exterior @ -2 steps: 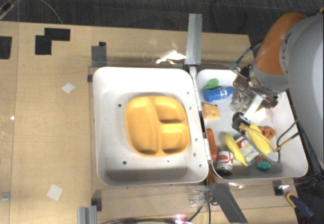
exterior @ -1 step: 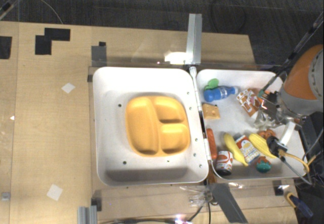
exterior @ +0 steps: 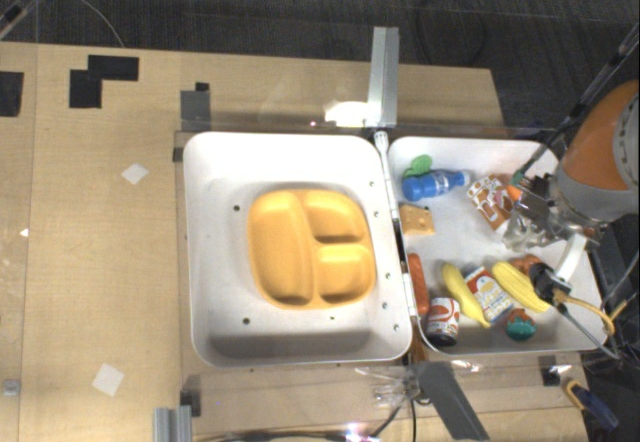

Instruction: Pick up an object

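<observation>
Two white bins are set side by side on the bench (exterior: 90,260). A yellow divided tray (exterior: 310,245) is laid alone in the left bin (exterior: 215,180), while every candidate for picking is gathered in the right bin (exterior: 470,145), presumably so that one side serves as the source. There a blue bottle (exterior: 432,184), a cracker (exterior: 418,221), a snack packet (exterior: 489,198), two bananas (exterior: 462,292), a can (exterior: 442,320) and a corn cob (exterior: 520,286) are seen. The gripper (exterior: 528,230) is lowered at the right side of that bin, just beside the snack packet (whether anything is touched cannot be told). The state of the gripper cannot be told from above, and nothing is seen lifted.
</observation>
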You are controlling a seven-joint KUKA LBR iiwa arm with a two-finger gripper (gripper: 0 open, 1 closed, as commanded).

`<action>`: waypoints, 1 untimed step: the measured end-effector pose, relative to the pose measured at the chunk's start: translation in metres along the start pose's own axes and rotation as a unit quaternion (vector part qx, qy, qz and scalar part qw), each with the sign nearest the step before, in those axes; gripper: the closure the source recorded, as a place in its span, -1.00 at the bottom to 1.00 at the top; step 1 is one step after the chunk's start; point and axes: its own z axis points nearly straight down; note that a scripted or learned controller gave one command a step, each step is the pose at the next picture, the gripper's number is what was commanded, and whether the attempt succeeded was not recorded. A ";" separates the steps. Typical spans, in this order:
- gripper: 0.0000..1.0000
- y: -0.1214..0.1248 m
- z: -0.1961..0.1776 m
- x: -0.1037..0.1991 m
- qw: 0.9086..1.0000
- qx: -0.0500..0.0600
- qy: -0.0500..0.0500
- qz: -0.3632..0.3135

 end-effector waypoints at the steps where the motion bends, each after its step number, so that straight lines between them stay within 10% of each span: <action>1: -1.00 0.000 0.000 0.000 1.000 0.000 0.000 0.000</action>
